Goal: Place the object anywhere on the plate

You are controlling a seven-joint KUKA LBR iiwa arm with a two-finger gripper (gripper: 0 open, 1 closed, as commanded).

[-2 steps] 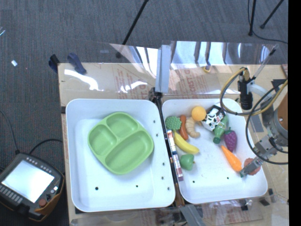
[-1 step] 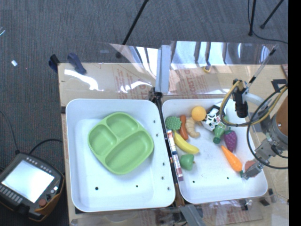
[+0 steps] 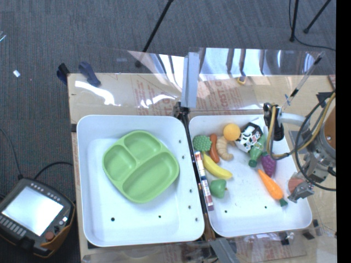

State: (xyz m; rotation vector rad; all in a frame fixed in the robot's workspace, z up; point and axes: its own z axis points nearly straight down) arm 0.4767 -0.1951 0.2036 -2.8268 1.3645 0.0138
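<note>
The green plate (image 3: pixel 141 165) sits in the left bin (image 3: pixel 88 141). Toys lie in the right bin (image 3: pixel 299 215): banana (image 3: pixel 217 168), carrot (image 3: pixel 271 186), orange (image 3: pixel 231 131). The gripper (image 3: pixel 300 189) hovers at its right edge, beside the carrot.

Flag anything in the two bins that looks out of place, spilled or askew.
Nothing stands out. The green plate lies flat in the left bin, bare; the toy foods, like the banana and carrot, lie loose in the right bin.
</note>
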